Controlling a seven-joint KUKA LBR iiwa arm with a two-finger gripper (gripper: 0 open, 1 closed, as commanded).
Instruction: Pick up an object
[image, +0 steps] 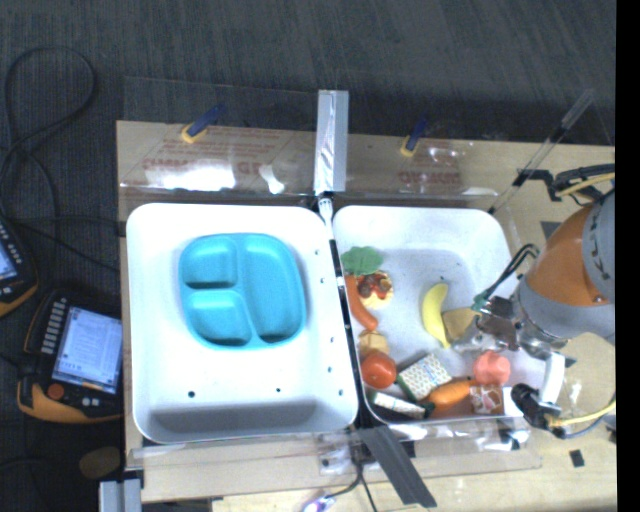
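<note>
Hovering over right white plastic bin (500, 232): grey two-finger gripper (497, 322), grip state impossible to tell; beside small tan block (459, 324) and curved yellow banana (434, 313); likely slipping against crowded neighbours

The bench (140, 165) is pale wood, set on dark carpet. Two shallow white bins sit on it side by side, edges touching along a dark seam. The right bin (470, 225) lies directly under the claw (497, 325), which hangs over its right side. The left bin (150, 380) is well to the claw's left, past the seam. A clear sheet (230, 165) lies along the bench's back edge, up and left of the claw, held by two blue-and-yellow clamps (203, 124). A grey post (332, 140) stands behind the seam between the bins, also up and left of the claw.
</note>
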